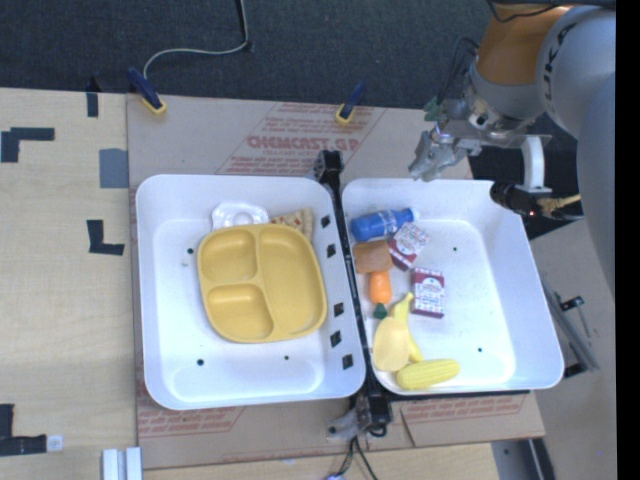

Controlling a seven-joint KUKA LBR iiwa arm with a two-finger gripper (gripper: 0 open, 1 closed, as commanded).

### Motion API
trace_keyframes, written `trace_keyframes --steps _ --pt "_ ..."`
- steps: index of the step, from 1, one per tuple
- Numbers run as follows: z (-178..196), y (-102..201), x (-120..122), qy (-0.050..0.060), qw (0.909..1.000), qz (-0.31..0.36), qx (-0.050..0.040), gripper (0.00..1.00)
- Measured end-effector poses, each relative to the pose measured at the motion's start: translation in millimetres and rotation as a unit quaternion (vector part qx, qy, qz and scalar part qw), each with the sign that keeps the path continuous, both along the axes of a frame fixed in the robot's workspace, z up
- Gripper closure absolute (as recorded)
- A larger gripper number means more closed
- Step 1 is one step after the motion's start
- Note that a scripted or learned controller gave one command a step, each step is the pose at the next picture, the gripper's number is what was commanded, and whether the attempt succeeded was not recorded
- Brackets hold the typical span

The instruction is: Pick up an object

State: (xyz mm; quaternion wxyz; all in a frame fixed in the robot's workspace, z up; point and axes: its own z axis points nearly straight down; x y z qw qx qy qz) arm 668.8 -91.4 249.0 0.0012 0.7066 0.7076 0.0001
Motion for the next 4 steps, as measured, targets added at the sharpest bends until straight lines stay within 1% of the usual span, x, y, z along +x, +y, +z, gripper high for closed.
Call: trace_keyframes --steps 1,2,3,4 --pt "-1.0 -0.1 -0.5 0.001 1.0 0.0 0.0 0.0" --pt "-120.4 -12.6 -5.0 0.003 1.0 -0.001 0.0005 0.0" --pt "-144.3 -11.1 1.6 -0.003 1.0 -0.002 -0.0019 0.0" --pt "-164.0 -3.0 -0.4 0.001 1.0 0.0 -0.0003 0.0"
